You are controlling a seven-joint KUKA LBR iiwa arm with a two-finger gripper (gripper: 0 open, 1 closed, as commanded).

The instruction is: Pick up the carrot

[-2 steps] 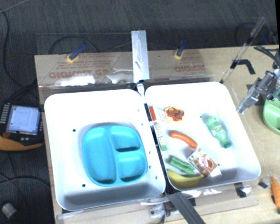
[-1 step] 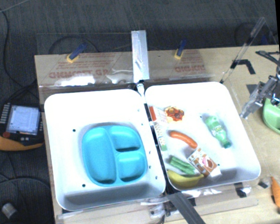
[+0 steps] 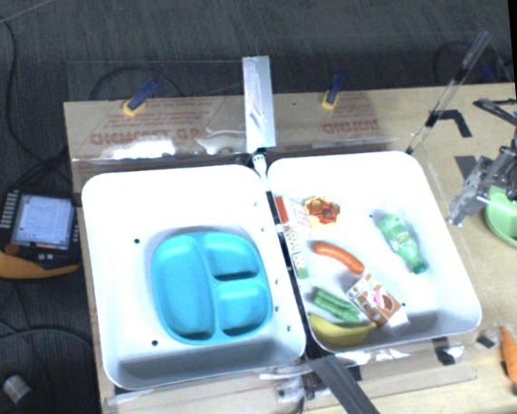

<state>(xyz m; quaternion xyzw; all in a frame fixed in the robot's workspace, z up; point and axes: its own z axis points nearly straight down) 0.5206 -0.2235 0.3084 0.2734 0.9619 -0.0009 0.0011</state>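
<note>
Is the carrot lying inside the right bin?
No, the carrot lies on the bench, beyond the lower right corner of the right bin.

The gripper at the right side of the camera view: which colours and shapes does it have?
Little can be made out. Beside the outer rim of the right shallow white bin, the gripper looks like a small grey metal assembly of thin, angular parts, darker toward the picture's right. Cables and markings are too small to tell.

bench (image 3: 493, 379) | left bin (image 3: 113, 206) | right bin (image 3: 420, 186) | carrot (image 3: 515, 363) at bench's near right corner
</note>
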